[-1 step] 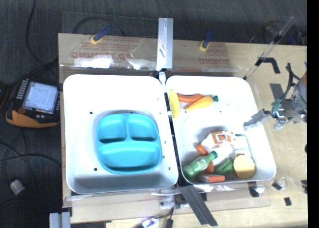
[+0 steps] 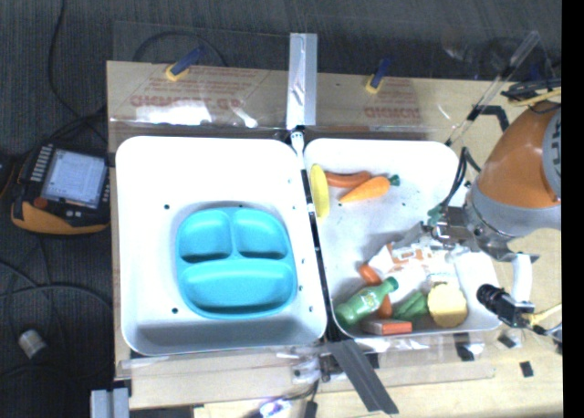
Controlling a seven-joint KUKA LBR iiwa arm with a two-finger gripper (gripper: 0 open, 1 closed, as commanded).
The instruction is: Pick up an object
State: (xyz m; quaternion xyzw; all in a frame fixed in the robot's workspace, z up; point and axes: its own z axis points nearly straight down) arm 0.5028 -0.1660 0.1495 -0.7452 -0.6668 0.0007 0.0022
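The green bottle [image 2: 365,301] lies nearest the camera, on its side in the front of the right bin [image 2: 415,153], its red-capped neck pointing up toward a white and orange carton [image 2: 412,266] just behind it. Beside the bottle's base sits a small orange piece [image 2: 388,326], then a green vegetable [image 2: 412,305] and a pale yellow block [image 2: 446,303], all crowded together and touching or nearly so. Any of these would serve as the object; the bottle looks like light, rigid plastic with a smooth, rounded skin that could roll or slip, so I judge the best hold to be across its body at the widest part, not the narrow neck. The yellow block looks firmer-sided and may be the easier grasp. At the back of the bin, well apart from the pile, lie two orange carrots [image 2: 363,188] and a yellow banana [image 2: 319,189] against the dividing wall. The gripper [image 2: 447,232] hangs over the right side of this bin, just above the carton's upper edge, under the arm's orange band; whether its fingers are spread or closed cannot be told, and nothing is visibly between them. The left bin [image 2: 146,162] holds a blue divided tray [image 2: 236,259].
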